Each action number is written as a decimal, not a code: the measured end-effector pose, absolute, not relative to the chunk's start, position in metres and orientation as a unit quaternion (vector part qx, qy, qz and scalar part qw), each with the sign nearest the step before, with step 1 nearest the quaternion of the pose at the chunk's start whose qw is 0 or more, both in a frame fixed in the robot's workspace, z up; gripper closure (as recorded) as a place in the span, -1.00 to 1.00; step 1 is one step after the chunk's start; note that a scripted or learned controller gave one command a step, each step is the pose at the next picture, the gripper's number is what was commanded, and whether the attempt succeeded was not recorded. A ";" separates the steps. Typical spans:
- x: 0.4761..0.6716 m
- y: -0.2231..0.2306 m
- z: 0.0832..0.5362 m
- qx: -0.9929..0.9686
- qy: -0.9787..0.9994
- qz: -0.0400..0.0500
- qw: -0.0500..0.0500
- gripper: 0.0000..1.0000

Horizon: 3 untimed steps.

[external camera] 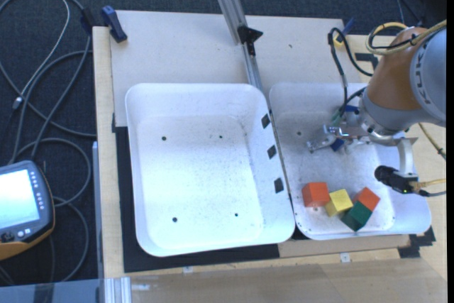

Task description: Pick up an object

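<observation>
Your gripper (323,144) hangs over the upper part of the right bin (298,103), pointing toward the divide between the bins, well apart from the blocks. At this size and angle you cannot tell how it is set; nothing shows between its tips.

Your targets sit clustered at the near end of that right bin: an orange block (316,194), a yellow block (339,201) just beside it, a green block (357,215) touching the yellow one, and a red-orange block (367,197) against the green.

Judge them as small, rigid, light cubes with flat faces, probably wood or plastic, unlikely to crush or deform. Take one across two opposite flat faces. The orange block looks easiest, since its left side is free; the others crowd each other and may shift when nudged.

The left bin (142,99) holds only scattered dark specks.
</observation>
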State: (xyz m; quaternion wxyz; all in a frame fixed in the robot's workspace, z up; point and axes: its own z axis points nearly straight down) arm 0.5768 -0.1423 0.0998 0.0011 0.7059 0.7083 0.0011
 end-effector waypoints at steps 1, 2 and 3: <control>0.644 -0.169 0.098 0.708 0.706 -0.005 -0.007 -1.00; 0.644 -0.168 0.109 0.707 0.707 -0.005 -0.006 1.00; 0.666 -0.088 0.132 0.704 0.710 0.003 0.001 1.00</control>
